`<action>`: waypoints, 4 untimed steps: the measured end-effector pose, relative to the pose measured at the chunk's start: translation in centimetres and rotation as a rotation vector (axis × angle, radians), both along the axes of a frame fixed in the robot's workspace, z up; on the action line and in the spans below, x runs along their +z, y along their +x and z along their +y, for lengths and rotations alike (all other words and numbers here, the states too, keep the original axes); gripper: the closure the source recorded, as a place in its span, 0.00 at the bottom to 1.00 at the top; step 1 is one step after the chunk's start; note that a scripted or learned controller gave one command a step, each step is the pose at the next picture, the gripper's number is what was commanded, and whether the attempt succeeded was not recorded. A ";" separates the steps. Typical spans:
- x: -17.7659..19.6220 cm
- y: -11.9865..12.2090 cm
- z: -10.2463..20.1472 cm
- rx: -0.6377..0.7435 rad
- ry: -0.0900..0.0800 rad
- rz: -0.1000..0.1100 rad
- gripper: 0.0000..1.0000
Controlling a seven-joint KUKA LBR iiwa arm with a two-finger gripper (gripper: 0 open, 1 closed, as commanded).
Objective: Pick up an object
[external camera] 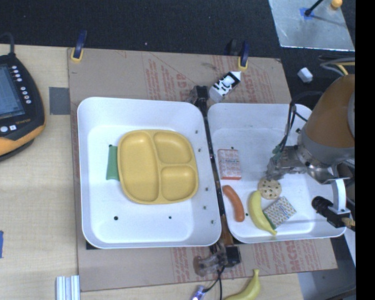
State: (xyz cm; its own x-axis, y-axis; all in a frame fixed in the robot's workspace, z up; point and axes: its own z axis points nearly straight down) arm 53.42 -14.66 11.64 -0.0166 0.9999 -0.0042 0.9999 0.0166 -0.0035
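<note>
The wooden tabletop (31, 205) bore two white bins. In the right bin (253, 120) the pincer (280, 166) hung just above a cookie (269, 188) — its opening impossible to tell — with a banana (260, 212) and sausage (234, 203) nearby.

Position: one fixed camera above the counter (31, 199)
Facing: down at a slant onto both bins (87, 167)
Range: moderate; both bins fit whole
Arm (328, 120): enters from the right
</note>
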 end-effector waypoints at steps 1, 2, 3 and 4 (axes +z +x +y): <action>0.0 0.0 0.0 0.001 -0.001 0.000 0.00; -2.5 -1.1 0.0 -0.011 0.004 0.001 0.00; -1.1 -0.8 -0.2 -0.008 0.002 -0.005 1.00; -1.2 -0.8 -0.2 -0.006 0.001 -0.005 0.00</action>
